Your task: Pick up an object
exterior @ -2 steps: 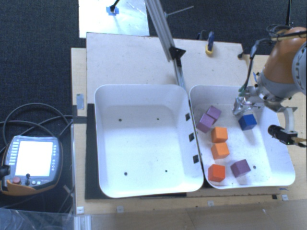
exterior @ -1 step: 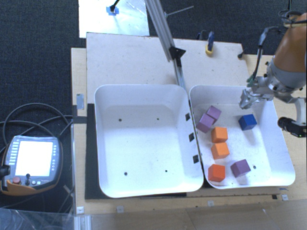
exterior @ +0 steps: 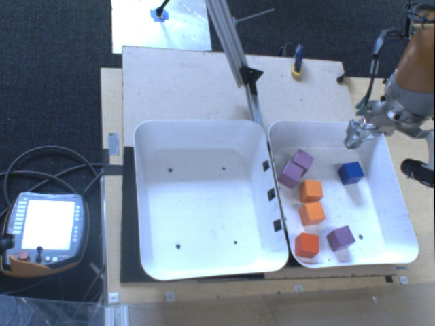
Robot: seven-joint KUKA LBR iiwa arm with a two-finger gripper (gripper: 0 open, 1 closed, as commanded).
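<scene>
Hovering over right bin (exterior: 402, 202), gripper (exterior: 355, 136) near back wall, above blue cube (exterior: 351, 173); finger state: cannot tell. Nothing seen held. Step, by judgement: approach, before any grasp. 7 blocks in bin: 3 purple, 3 orange, 1 blue. Next move needs descent centred on blue cube, which stands apart from neighbours.

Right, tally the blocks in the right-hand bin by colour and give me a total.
Purple blocks: 3
Orange blocks: 3
Blue blocks: 1
Total: 7, all in the right-hand bin
</scene>
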